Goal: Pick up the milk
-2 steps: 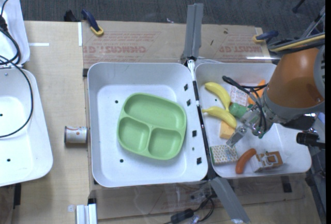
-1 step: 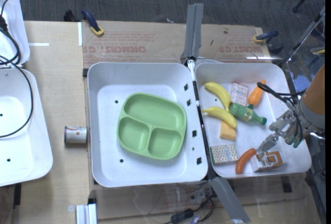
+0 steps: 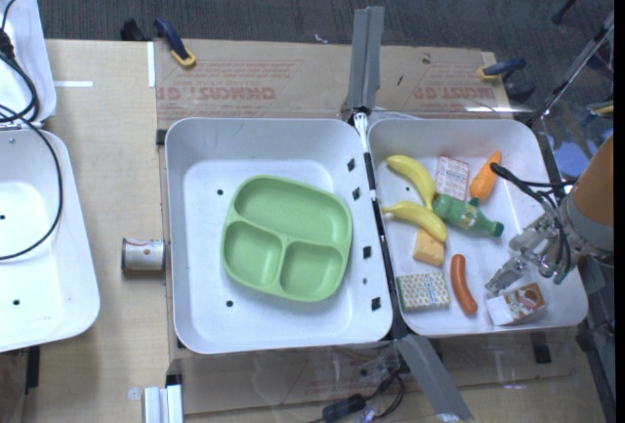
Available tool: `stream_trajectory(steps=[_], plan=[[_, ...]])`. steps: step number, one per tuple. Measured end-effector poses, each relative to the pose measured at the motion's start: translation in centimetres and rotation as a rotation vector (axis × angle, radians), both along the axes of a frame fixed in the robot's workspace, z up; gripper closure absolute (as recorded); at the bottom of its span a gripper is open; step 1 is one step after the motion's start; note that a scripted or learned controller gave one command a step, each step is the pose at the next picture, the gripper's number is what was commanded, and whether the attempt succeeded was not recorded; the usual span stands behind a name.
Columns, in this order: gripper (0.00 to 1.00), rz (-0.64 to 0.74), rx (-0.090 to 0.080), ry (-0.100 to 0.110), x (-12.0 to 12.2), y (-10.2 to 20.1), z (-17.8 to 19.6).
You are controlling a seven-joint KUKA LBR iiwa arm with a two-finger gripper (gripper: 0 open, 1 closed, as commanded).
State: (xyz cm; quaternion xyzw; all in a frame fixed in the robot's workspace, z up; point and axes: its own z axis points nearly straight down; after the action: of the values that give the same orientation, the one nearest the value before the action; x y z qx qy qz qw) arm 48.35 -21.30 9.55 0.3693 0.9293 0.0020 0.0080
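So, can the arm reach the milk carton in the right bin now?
Probably yes: the gripper is right by the milk carton, with nothing on top; only the bin wall crowds it.

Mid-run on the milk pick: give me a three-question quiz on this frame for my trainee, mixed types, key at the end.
1. True or false: the green divided plate lies in the right bin.
2. Multiple choice: what lies right beside the gripper, at the right bin's near right corner? A) a banana B) the small white carton C) the sausage
3. Fill in: the green bottle lies between the bananas and the ____.

Key: 1 false, it lies in the left bin. 2 B. 3 gripper.
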Motion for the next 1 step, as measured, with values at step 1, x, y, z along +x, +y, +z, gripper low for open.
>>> stream_trajectory(steps=[1], plan=[[0.0, -0.332, 0.005, 0.017, -0.58, 6.44, -0.43]])
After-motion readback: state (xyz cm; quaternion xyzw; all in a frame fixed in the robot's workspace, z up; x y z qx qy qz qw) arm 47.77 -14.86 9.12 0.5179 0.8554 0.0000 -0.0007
